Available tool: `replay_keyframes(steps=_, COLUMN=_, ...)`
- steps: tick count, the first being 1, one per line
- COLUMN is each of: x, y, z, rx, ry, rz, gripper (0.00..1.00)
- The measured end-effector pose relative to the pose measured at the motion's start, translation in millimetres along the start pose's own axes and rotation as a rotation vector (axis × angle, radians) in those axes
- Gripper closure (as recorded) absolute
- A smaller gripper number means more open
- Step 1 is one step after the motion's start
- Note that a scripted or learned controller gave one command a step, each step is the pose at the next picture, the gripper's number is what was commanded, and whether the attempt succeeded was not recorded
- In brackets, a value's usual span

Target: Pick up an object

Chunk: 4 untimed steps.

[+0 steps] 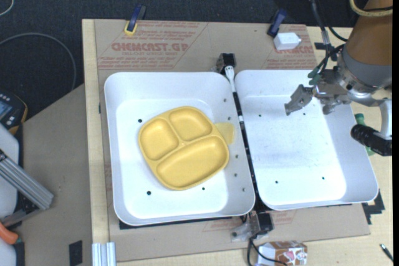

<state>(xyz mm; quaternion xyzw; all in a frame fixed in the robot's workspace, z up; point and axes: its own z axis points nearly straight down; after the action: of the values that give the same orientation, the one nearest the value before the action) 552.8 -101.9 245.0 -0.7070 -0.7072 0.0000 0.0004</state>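
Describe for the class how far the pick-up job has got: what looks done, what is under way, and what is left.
Done: nothing yet; the yellow divided plate lies flat in the left bin, untouched. Under way: the tool sits above the right bin, near its upper edge, apart from the plate and with nothing between its fingers. Left: cross to the left bin, close on the plate, probably at its rim, and lift it.

Arm (pixel 368 40) reaching from right; gripper (pixel 313 99) fingers spread, empty
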Motion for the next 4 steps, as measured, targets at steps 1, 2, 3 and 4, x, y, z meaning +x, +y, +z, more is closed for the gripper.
replay_keyframes(steps=1, x=36.6, y=-48.0, z=-186.1, rx=-0.022, ry=-0.001, rz=-0.005, gripper=0.0)
replay_keyframes(steps=2, x=91.8, y=-73.9, z=-287.3, rx=-0.017, ry=0.001, rz=-0.007, gripper=0.0)
replay_keyframes(steps=3, x=89.1, y=-72.8, z=-291.4, rx=-0.007, ry=-0.002, rz=-0.001, gripper=1.0)
replay_keyframes(steps=4, x=98.5, y=-74.4, z=-184.7, rx=0.012, ry=-0.001, rz=0.001, gripper=1.0)
